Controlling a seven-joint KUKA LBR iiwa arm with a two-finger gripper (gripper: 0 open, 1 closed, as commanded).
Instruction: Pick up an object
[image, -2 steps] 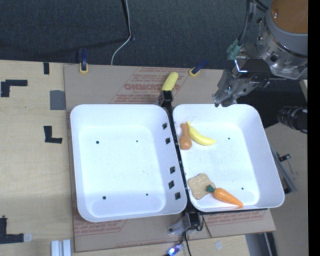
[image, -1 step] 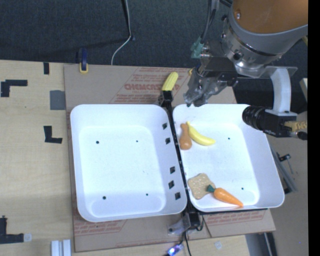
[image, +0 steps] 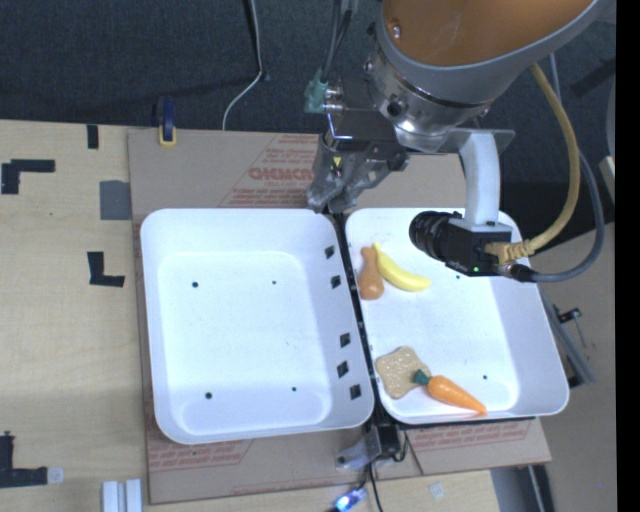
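Four objs sit in the right bin (image: 530, 330), none picked up yet. Banana (image: 401, 273) lies near the bin's upper left, long axis running from upper left to lower right. Touching its upper end, a drumstick-shaped toy (image: 370, 274) stands nearly straight up-down in the view, just beside the divider betw the two bins. Down at the bin's near edge: cracker (image: 398, 369) and carrot (image: 449, 391), touching, carrot's long axis slanting down to the right, green top toward the cracker.

Gripper (image: 338, 192) hangs at the far rim, right abt where the two bins meet. Fingers — can't tell, they merge into dark hardware there, no call on open or closed. Nothing visible betw them.

Key relation: banana and drumstick lie toward the viewer and slightly right of the gripper, near; carrot and cracker well apart from it, at the opposite rim. Only one arm, so nearest target is prob the drumstick or banana. My read: approach phase, task barely begun. Drumstick hugs the divider wall, so a grasp across its narrow width risks a finger hitting the wall. Left bin (image: 240, 330) is not in play.
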